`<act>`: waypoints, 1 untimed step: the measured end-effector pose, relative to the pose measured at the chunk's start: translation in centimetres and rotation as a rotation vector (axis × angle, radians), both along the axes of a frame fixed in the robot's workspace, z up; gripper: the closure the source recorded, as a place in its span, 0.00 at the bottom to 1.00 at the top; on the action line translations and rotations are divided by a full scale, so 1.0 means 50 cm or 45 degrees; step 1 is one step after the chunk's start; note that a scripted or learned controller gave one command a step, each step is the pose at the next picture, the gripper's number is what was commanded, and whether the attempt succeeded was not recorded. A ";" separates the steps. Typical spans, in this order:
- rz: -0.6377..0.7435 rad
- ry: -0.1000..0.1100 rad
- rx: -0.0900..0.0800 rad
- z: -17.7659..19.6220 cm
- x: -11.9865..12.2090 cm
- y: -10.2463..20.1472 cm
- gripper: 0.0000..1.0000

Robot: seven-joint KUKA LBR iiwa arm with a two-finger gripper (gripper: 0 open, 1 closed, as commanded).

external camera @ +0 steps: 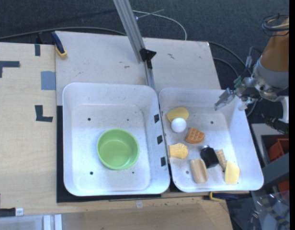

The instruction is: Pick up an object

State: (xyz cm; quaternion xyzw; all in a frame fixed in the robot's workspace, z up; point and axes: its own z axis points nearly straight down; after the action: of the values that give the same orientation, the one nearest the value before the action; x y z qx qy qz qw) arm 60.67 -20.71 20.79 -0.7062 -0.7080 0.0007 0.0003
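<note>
Seen from the camera above the worktop (104, 66), the gripper (230, 97) is held over the upper right corner of the right bin (243, 143), at the end of the arm (274, 61). Whether it is open or closed cannot be told, and nothing is seen in its grasp. In the right bin, a white ball (178, 124) is found touching a yellow piece (178, 113), with an orange wedge (195, 136), a black object (209, 156) and a tan roll (198, 170) nearby. A green bowl (118, 149) sits in the left bin (78, 128).
</note>
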 end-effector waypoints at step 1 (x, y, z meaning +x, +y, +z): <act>0.000 0.000 0.000 0.000 0.000 0.000 0.00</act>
State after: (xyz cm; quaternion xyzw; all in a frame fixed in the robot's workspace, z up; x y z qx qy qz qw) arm 60.66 -20.72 20.79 -0.7063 -0.7079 0.0010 0.0003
